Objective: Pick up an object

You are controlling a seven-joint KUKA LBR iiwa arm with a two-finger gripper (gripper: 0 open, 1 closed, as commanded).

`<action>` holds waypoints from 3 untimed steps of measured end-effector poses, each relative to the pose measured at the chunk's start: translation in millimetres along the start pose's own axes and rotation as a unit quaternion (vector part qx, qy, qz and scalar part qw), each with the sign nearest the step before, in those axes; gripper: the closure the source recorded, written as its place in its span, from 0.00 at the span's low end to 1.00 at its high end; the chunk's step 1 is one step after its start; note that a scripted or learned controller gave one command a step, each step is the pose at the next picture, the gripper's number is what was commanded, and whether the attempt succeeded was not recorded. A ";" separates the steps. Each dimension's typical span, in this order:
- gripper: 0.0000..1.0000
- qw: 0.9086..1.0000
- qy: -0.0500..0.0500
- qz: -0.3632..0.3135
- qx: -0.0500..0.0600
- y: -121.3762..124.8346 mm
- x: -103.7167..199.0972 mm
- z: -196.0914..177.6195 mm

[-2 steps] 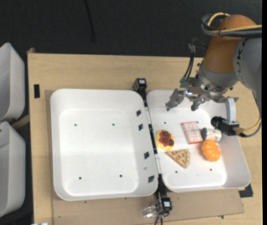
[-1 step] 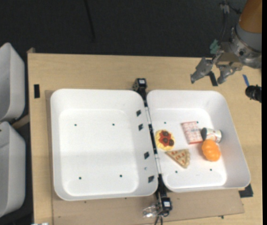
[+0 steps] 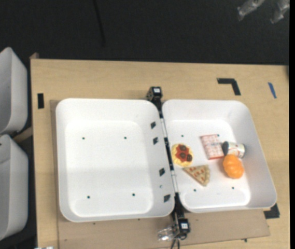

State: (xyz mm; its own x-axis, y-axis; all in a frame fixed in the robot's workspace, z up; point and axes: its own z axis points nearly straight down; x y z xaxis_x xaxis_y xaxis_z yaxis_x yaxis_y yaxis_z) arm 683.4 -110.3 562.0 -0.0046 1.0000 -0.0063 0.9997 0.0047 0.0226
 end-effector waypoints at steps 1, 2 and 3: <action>1.00 1.000 0.000 -0.001 0.008 -0.1 -1.8 -0.2; 1.00 1.000 0.001 0.000 0.007 -9.1 7.1 21.8; 1.00 1.000 0.005 -0.003 0.014 -50.5 112.3 80.4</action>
State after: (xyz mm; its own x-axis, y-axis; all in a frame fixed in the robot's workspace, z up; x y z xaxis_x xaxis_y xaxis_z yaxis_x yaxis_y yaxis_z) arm 634.3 1.2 479.8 -0.0105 0.9999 0.0029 0.9999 0.0105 -0.0050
